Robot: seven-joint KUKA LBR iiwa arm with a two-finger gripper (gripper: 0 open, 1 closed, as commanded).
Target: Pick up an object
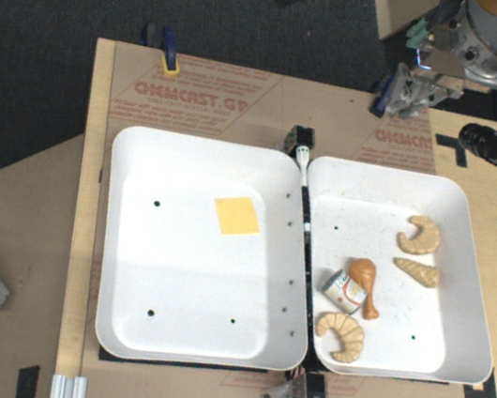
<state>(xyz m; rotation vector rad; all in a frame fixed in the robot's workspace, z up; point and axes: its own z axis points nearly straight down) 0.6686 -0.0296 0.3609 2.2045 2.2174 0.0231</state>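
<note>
My gripper hangs above the bench behind the right bin's far rim, well clear of everything in it. The right bin holds a curved croissant at the far right, a flatter pastry piece just below it, an orange drumstick near the middle, a small grey-white can touching the drumstick, and another croissant near the front rim. A flat yellow cheese slice lies alone in the left bin.
Both bins rest on a cardboard sheet. A black clip sits at the far end of the seam between the bins, and a blue-and-yellow clamp stands at the sheet's back left corner.
</note>
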